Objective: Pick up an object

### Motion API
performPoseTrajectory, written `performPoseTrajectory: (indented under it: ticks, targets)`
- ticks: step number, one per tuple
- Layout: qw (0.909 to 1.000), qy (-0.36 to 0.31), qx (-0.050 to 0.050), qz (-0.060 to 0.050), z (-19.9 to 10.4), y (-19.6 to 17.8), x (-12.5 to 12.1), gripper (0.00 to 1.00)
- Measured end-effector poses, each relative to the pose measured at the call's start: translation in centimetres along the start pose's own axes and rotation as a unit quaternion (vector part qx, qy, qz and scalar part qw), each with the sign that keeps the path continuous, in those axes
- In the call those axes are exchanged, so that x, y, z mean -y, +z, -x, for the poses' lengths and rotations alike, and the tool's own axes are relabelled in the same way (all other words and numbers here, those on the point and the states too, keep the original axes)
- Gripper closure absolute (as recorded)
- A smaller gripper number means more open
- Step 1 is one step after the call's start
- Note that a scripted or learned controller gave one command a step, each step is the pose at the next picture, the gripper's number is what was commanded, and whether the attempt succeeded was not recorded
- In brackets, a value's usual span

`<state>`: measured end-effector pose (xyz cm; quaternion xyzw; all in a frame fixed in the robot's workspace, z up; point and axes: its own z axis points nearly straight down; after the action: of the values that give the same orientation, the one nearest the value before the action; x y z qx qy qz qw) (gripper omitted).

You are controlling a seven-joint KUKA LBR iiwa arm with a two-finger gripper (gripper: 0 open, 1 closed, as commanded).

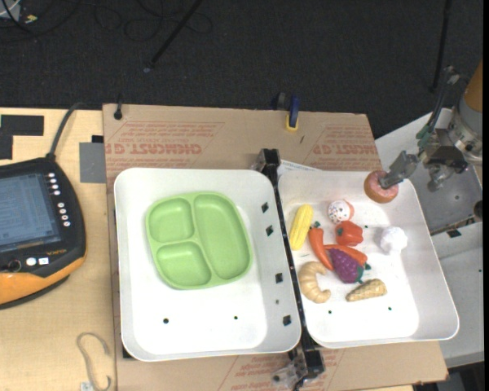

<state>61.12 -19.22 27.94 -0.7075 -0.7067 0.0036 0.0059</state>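
**Camera view: jaws at the far corner of the right bin, grip unconfirmed**

1. Position. The arm [460,137] enters from the right, and the jaws sit over the far right corner of the right bin [428,304]. A round pink-and-brown ring toy [381,186] lies directly at the jaws, touching or nearly touching them.

2. Jaw state. I cannot tell whether the jaws are spread or pressed together. Contact with the ring toy cannot be confirmed as a hold.

3. Other candidates, all nearer the camera and further left than the jaws:
- white crumpled toy [392,239], closest after the ring;
- spotted white ball [339,211] and red pepper [350,233], just beside each other;
- corn cob [301,226], orange carrot [319,246], purple aubergine [347,265], croissant [314,282] and tan cone [366,290], clustered well away from the jaws.

4. Recommendation. The ring toy appears to be the target. It lies near the bin wall, so one side of the jaws will probably have little clearance. Close squarely across the ring, then lift straight up before travelling. Treat the pick as unproven until the toy is seen rising clear of the bin.

5. Surface and room. The left bin [134,300], far from the jaws, carries a green divided plate [199,239]. Both bins rest on cardboard [196,141] over the surface. A teach pendant [24,226] lies at the far left, and dark carpet [228,39] with cables lies beyond.
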Motion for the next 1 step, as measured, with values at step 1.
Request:
performPoseTrajectory:
  ticks: [1]
  targets:
    - [1.0000, -0.001, 0.001, 0.006, 0.01, -0.73, -0.17, 0.00]
